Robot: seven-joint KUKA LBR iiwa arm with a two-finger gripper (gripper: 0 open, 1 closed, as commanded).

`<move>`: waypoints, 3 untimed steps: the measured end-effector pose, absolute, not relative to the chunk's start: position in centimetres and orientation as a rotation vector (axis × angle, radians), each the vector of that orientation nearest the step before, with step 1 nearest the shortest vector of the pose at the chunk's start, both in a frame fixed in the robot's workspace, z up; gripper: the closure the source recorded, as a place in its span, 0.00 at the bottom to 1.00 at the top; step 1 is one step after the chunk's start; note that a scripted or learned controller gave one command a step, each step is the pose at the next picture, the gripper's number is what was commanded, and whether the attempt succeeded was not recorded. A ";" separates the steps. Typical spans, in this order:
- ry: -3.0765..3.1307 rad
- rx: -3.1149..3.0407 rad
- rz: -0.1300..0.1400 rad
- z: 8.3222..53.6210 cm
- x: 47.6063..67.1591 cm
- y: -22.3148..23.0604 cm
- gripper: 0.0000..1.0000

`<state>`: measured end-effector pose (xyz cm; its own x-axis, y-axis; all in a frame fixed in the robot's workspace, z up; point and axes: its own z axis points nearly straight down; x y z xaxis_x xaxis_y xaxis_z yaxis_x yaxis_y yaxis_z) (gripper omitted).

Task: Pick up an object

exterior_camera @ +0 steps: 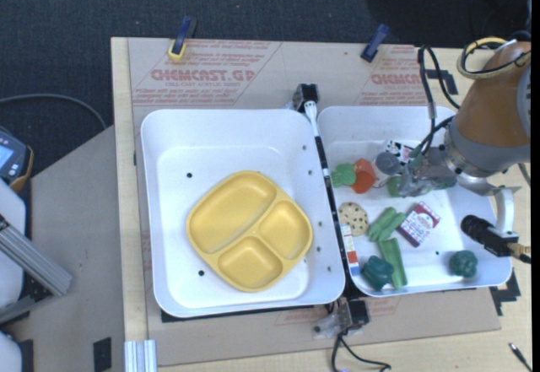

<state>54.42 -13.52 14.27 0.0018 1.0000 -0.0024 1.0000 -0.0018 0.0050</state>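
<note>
Here the bench board (253, 75) carries red print reading "CHEMCAST G.P" with smaller lines beneath, too fine to read. The left bin (169, 151) holds a yellow three-part tray (249, 229). The arm (494, 117) reaches over the right bin (354, 121), its gripper (409, 176) low among small toys; whether it is apart or together I cannot tell. Near it lie an orange piece (364, 176), a red packet (418, 225) with unreadable print, and a spotted cookie (353, 216).
</note>
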 end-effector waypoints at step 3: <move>2.224 2.213 0.005 23.6 57.9 -10.0 1.00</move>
<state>57.92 -9.96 23.64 -0.0051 1.0000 -0.0008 1.0000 0.0051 0.0054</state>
